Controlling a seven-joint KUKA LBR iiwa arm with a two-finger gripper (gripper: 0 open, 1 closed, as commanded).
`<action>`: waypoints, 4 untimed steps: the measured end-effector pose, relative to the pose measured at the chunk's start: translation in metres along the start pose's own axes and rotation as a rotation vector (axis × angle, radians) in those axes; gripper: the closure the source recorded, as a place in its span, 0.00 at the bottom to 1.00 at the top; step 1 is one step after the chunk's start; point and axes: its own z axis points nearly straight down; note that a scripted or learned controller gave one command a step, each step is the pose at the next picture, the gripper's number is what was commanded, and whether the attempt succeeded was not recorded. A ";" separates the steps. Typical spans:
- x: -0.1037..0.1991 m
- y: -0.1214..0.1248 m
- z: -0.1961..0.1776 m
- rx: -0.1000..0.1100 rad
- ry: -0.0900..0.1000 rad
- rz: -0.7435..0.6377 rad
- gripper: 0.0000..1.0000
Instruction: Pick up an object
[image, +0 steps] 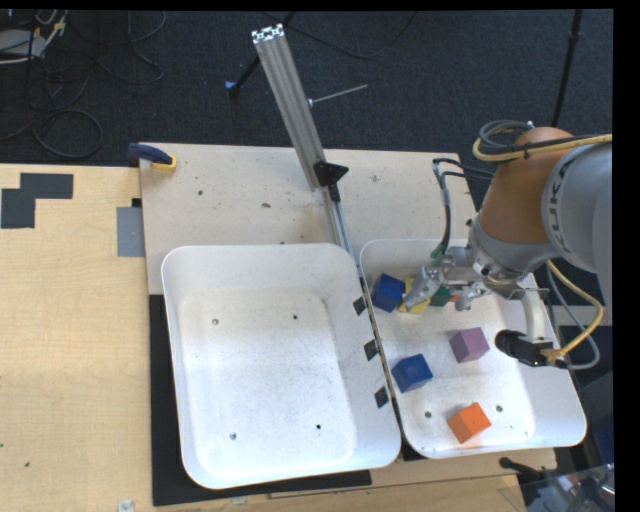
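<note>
Right now, a small yellow block (415, 304) w/ a green piece beside it is seen at the gripper (447, 284), upper part of right bin (560, 420). Grip state can't be told. Counted: 2 blue cubes (388, 292) (411, 372), 1 purple cube (468, 345), 1 orange cube (468, 422), 2 bins incl. left bin (200, 300).

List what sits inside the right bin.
Right bin: two blue cubes, a purple cube, an orange cube, and a yellow piece partly covered by the gripper.
</note>
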 end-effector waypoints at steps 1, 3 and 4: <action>-0.002 0.001 -0.013 -0.004 0.000 0.006 1.00; 0.001 -0.008 -0.101 -0.011 -0.002 -0.001 1.00; 0.000 -0.008 -0.129 -0.010 -0.002 0.000 1.00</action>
